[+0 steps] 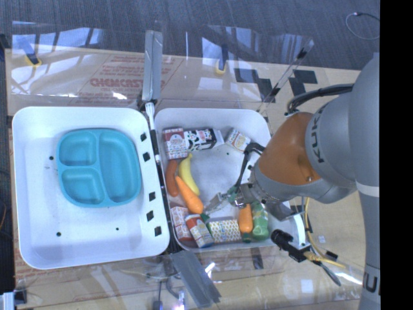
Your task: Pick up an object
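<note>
The right white bin [258, 123] holds a heap of toy food. A yellow banana [188, 172] and an orange carrot [189, 196] lie side by side at its left, next to a reddish sausage [171, 175]. A cow-patterned milk carton [197, 138] lies along the far wall. My gripper [227, 199] hangs low over the bin's middle, just right of the carrot's lower end and above a small orange piece [245, 219] and a green bottle [260, 222]. The orange-banded wrist [287, 160] hides the bin's right side.
The left bin [32, 173] holds a blue divided plate [98, 166]. Small boxes [224, 230] and a can [197, 232] line the right bin's near wall; a red-labelled box [174, 144] and a small pale box [237, 141] sit at the far wall. A divider [152, 173] separates the bins.
</note>
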Controlling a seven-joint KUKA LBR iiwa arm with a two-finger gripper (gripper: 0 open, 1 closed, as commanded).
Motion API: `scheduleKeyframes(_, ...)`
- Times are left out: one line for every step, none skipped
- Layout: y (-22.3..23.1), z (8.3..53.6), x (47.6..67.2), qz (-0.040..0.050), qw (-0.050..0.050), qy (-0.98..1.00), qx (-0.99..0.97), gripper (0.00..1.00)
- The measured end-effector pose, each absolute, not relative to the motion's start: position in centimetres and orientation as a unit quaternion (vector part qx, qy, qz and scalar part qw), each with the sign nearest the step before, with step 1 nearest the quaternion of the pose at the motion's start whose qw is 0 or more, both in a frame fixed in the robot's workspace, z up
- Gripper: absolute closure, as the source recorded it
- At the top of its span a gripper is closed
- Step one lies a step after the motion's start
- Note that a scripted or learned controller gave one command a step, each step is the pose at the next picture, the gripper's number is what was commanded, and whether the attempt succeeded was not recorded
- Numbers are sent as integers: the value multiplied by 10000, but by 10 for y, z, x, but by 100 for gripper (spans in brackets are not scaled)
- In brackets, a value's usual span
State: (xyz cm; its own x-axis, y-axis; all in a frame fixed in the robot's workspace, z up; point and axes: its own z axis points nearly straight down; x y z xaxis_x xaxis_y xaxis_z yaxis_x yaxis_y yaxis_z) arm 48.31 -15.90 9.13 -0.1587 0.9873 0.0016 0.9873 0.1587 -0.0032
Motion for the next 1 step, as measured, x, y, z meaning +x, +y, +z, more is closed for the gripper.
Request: scheduleKeyframes(-159,101,484,9,18,-7627,-6467,100)
